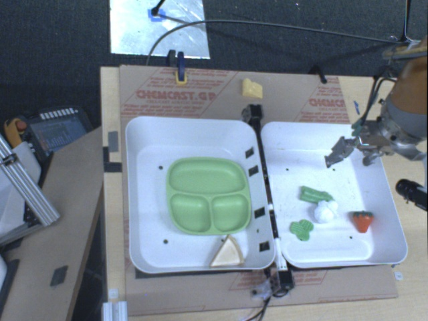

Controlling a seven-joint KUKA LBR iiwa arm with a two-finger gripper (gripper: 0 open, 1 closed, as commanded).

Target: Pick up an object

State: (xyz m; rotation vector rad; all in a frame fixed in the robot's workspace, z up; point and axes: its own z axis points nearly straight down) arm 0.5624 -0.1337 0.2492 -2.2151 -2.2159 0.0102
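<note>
Nearest you, at the front wall of the left bin (137,179), a pale wedge (227,253) lies just beside the green tray (208,194), which sits flat in the middle of that bin with its three compartments bare. Across the divider, in the right bin (388,246), you have four small things grouped toward the front: a green piece (301,229) closest to the front wall, a white lump (326,212) just behind and right of it, a green stick (314,194) touching the lump's far side, and a red and orange piece (362,221) standing apart to the right. Farther back, the gripper (351,151) hangs over the bin's far right part, well apart from all four things, with nothing between the fingers; you cannot tell from this angle whether they are spread or closed. Beyond the bins, on the cardboard sheet (200,92) covering the bench, a yellow block (252,88) lies near the far edge, and a yellow and blue clamp (179,67) grips that edge to its left.
</note>
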